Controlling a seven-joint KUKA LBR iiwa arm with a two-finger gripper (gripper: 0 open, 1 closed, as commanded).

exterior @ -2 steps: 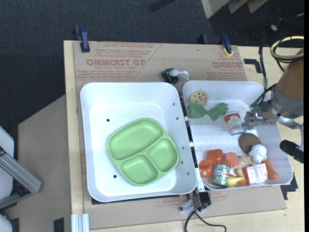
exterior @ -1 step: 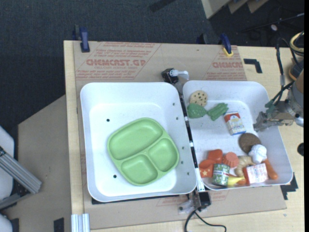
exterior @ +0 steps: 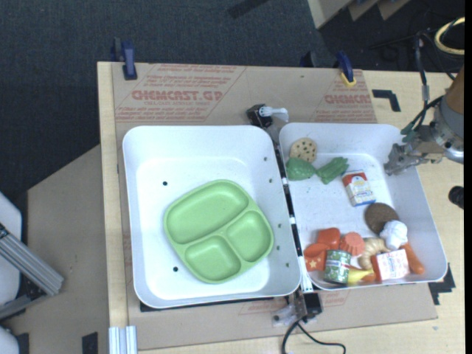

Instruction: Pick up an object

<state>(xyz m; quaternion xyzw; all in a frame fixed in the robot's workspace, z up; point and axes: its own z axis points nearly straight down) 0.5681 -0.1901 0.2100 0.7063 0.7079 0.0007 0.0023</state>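
Gripper [exterior: 404,158] hangs over the right bin's [exterior: 431,220] far right rim — whether open or closed I cannot tell — apart from the toys [exterior: 359,253].

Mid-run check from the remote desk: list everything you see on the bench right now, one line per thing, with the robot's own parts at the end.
Shallow white plastic bins: 2, white; left bin, right bin.
Green three-compartment plastic tray: 1, green; in the left bin.
Round speckled cookie: 1, tan; right bin, far left corner.
Green leafy toy pieces: 2, green; beside the cookie.
Small red-and-white carton: 1; right bin, middle.
Brown rounded lump: 1, brown; below the carton.
Mixed toy food pile: several, red, orange, white, green, yellow; right bin's near end.
Blue clamps: 2; bench's far edge.
Hand: 1, grey; over the right bin's far right edge.
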